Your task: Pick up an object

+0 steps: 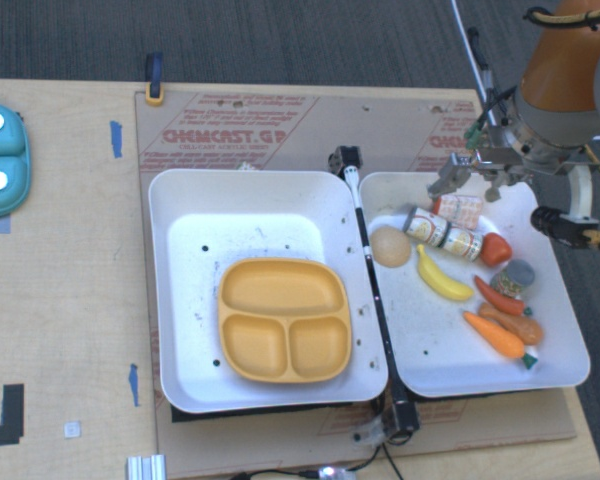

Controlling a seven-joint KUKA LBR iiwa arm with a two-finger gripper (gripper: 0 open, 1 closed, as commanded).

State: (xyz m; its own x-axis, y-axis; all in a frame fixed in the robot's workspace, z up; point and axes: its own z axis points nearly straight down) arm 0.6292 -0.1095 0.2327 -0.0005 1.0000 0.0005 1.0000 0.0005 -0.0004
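The carrot [498, 335] lies at lower right; the gripper [472, 179] hovers upper right over the right bin [565, 368], fingers spread, holding nothing.

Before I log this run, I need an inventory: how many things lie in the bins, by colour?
Yellow: 2, the tray and the banana.
Orange or red: 3, the carrot, the chilli and the tomato.
Tan: 1, the egg.
Other: 3, the bottle, the carton and the grey piece.
Total: 9
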